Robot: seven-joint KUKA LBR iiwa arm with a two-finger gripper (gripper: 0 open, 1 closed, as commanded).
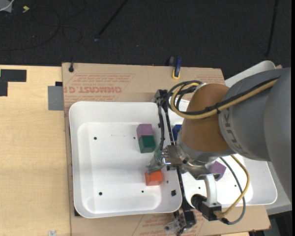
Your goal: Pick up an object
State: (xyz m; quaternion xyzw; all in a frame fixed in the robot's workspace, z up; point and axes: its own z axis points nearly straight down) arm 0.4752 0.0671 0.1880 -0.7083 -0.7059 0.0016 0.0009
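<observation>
Orange block (154, 177) sits right by the hand (162, 162), likely light, stiff and flat-sided, so grip across two opposite faces; hand spread or pressed together, cannot tell.

The arm (258, 117) is seen as a big, fat, round tube. It is painted grey and looks a bit shiny. Near its end a wide orange band (201, 124) is wrapped round it, smooth and round like a ball. Thin yellow and black cables (187, 85) are looped over the band and led along the grey part. Under the band a ring of silver metal is fitted. The hand (158, 165) is made of small silver and black parts and is much thinner than the arm.
</observation>
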